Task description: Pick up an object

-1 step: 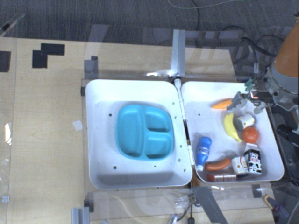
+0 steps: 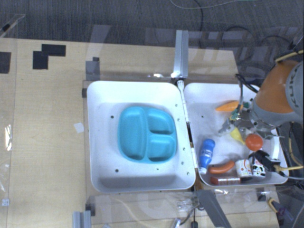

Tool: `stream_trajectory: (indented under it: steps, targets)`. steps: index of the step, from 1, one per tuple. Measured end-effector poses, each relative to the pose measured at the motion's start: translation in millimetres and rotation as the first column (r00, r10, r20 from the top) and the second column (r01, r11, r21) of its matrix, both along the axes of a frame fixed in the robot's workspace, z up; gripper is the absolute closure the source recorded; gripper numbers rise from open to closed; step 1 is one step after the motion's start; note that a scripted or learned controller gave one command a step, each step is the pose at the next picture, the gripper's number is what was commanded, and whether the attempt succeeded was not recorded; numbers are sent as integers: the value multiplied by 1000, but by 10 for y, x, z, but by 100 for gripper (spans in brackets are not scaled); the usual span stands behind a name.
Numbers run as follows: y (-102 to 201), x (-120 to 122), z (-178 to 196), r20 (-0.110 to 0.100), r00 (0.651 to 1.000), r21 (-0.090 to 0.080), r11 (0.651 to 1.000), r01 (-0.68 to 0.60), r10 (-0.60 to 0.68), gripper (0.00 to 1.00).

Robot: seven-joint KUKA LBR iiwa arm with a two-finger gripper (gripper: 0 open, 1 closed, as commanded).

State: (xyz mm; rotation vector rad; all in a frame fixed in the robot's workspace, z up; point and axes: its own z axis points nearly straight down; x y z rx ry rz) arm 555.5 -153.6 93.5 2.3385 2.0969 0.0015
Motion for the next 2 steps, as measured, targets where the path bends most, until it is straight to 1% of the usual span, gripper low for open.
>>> stream_trajectory:
  steps: [1, 2]
  targets:
    - [480, -105, -38, 11, 965, 1, 965, 263, -263, 0]
    - [500, -91, 73, 14, 965, 4, 965, 263, -263, 100]
